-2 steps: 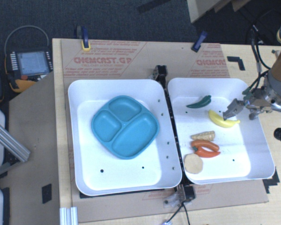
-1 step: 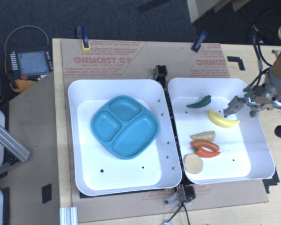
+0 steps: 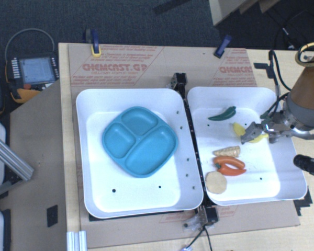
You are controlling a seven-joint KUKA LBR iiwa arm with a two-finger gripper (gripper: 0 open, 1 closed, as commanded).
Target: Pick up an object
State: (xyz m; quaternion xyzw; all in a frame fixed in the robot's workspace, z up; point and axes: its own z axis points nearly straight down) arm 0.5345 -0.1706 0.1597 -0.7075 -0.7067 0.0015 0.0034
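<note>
Camera view puts my pincer (image 3: 253, 133) low in the right bin (image 3: 288, 190), at the yellow piece (image 3: 239, 128); I cannot tell its state. I judge this the grasp step; next I need a firm close, then lift.

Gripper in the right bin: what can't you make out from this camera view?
- Gripper: finger state, too small and dark.
- Yellow item: partly covered by the gripper, so contact and its identity are unclear.
- Arm: cut off by the right edge.
</note>
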